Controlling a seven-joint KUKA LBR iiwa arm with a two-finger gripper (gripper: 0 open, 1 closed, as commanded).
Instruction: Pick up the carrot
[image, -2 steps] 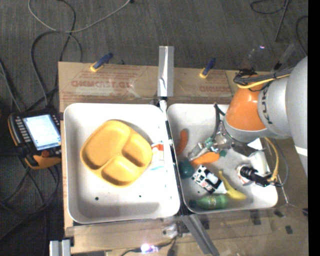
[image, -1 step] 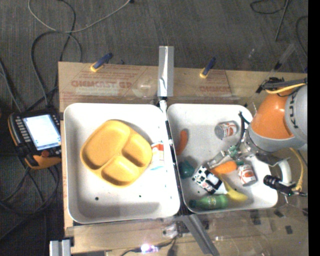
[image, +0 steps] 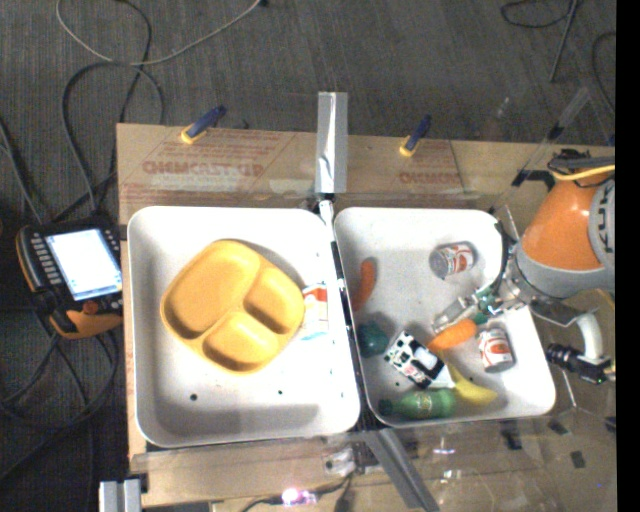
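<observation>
Carrot (image: 453, 335) sits clamped between your gripper's (image: 470, 318) fingers in the right bin (image: 400, 228), a can (image: 496, 349) at its four o'clock.

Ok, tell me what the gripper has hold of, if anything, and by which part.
The gripper sits at the carrot in the right bin, at its upper right end. Whether the fingers actually clamp it cannot be told.
</observation>
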